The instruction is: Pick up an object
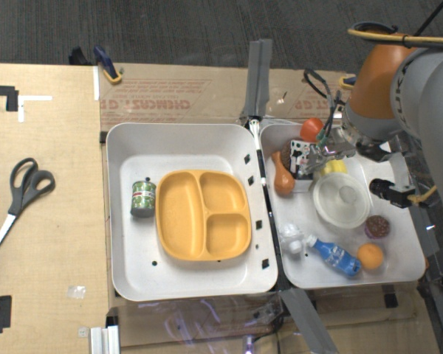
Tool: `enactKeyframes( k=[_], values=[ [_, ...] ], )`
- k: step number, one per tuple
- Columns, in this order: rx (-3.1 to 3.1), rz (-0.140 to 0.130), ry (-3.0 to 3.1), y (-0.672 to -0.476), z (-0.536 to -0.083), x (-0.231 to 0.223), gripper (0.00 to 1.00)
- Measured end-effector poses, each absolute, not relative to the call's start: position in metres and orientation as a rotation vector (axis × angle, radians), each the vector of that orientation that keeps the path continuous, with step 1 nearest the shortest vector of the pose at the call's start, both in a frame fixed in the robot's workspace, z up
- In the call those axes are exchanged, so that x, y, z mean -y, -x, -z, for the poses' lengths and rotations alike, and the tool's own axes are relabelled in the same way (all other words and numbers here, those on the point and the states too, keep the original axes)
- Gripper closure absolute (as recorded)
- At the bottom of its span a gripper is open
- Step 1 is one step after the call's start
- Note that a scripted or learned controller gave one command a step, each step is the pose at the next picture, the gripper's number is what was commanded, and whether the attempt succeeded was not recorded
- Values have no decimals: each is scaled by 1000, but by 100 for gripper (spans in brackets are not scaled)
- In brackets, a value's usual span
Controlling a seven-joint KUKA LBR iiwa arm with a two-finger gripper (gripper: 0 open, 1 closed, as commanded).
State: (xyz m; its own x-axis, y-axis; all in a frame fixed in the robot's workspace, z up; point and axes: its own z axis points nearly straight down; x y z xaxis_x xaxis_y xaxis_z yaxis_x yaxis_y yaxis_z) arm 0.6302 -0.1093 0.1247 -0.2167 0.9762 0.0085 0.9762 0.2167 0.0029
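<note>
- Gripper (304,161) is sitting low in the far left part of the right bin (399,270), reaching down from the grey arm (421,102) with its orange band (373,83); from where I stand I cannot tell how its black-and-white tip is set.
- Just left of the gripper, a brown pear-shaped object (283,177) is lying against the bin's left wall, very close to the tip, though contact is unclear.
- Just behind the gripper, a red-orange ball (311,130) is resting near the bin's far edge.
- Right beside it, towards the arm, a yellow piece (335,167) is peeking out, partly hidden.
- Nearer to me than the gripper, a clear round lidded cup (342,199) is sitting mid-bin.
- Further toward me, a blue bottle (334,257) with a white cap is lying on its side, an orange fruit (370,256) just beside it, and a dark red round thing (377,226) behind that.
- Well to the left of the gripper, the left bin (125,271) is holding a yellow divided plate (204,214) and a small green can (143,198) lying beside it.
- Far left, on the bench, scissors (18,198) are lying apart from both bins.
</note>
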Motion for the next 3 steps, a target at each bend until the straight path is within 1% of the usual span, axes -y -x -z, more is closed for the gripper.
enactKeyframes(
  k=[1, 2, 3],
  values=[
    [2168, 31, 2278, -619, -116, 104, 100],
    [1832, 6, 2557, -625, -119, 152, 100],
    [1831, 6, 2564, -625, -118, 153, 0]
  ],
)
